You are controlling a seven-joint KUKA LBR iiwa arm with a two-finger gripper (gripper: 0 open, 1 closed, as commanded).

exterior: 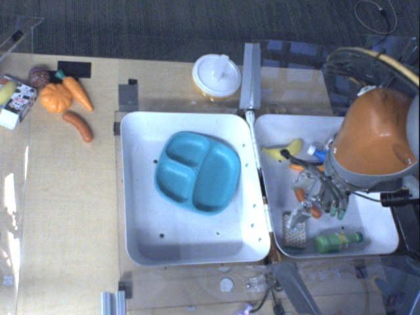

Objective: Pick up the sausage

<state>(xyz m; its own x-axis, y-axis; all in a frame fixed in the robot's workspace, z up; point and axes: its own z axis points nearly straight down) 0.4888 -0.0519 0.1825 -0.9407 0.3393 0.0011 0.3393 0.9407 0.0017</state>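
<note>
Gripper (307, 210) low inside right bin (388, 240), under arm's orange band (374, 133); whether its tips are spread or pinched cannot be told amid clutter. Green bottle (338, 241) lies near bin's front edge, just beside gripper. Sausage (78, 126) on bench (59, 195), far left, outside both bins, below carrot (79, 92) and small pumpkin (55, 97). Left bin (141, 235) holds blue divided tray (197, 171). White lidded cup (216, 76) behind bins.

Even overhead light, slightly soft focus.
</note>
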